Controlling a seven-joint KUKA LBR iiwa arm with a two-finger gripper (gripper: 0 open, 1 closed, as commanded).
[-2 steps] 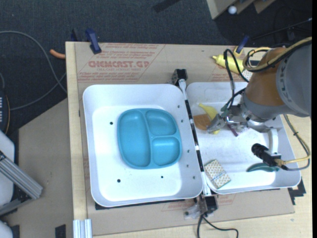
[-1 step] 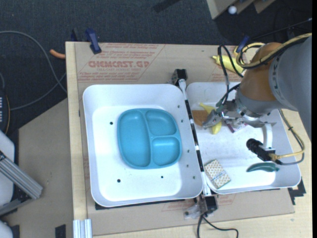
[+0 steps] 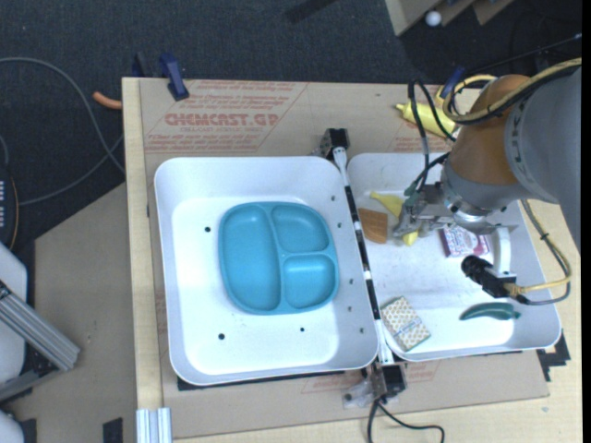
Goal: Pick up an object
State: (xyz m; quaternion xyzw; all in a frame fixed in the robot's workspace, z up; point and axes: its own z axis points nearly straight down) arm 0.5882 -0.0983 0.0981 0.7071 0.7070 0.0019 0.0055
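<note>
Bench, two white bins: left bin [image 3: 185, 340] holds blue divided plate [image 3: 277, 255]; right bin [image 3: 536, 330], gripper [image 3: 413, 218] low at 9 o'clock beside brown piece [image 3: 373, 224], finger state cannot be told; advised: centre over piece before closing.

Arm [image 3: 545, 127] cut off at right.

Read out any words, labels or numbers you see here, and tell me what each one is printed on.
"CHEMCAST GP": large red print on the brown protective sheet behind the left bin.
Smaller red lines above and below it: too blurred to read.
Purple-and-white packet in the right bin: print too small to read.
Patterned packet: no legible text.
</note>
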